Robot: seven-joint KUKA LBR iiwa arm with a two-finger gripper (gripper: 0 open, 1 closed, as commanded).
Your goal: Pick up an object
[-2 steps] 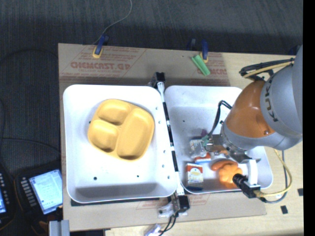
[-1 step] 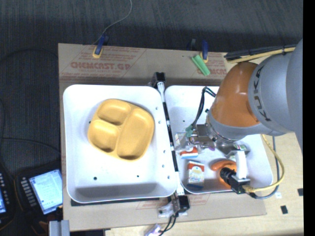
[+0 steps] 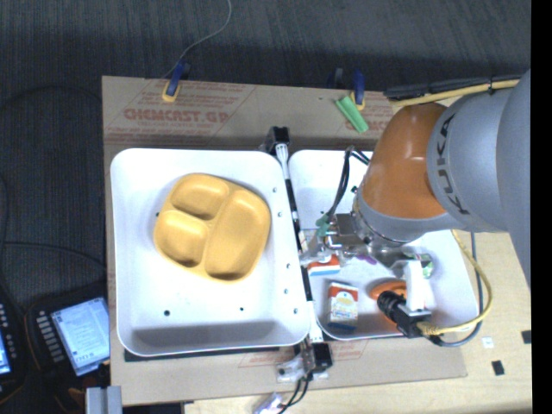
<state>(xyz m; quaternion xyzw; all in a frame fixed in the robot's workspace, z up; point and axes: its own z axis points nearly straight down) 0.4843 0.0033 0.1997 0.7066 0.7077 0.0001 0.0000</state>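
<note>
A yellow three-compartment tray lies upside-down in the left bin. In the right bin a small carton with an orange and white face lies near the front edge. An orange object peeks out to its right, and a bit of red and white packaging shows just behind the carton. The arm's orange band and grey wrist cover the middle of the right bin. My gripper is low over the bin's left side, above the red and white packaging, mostly hidden under the wrist.
A green clip and a blue clamp sit at the cardboard's back edge. A black divider rail runs between the bins. A tablet lies off the bench at front left.
</note>
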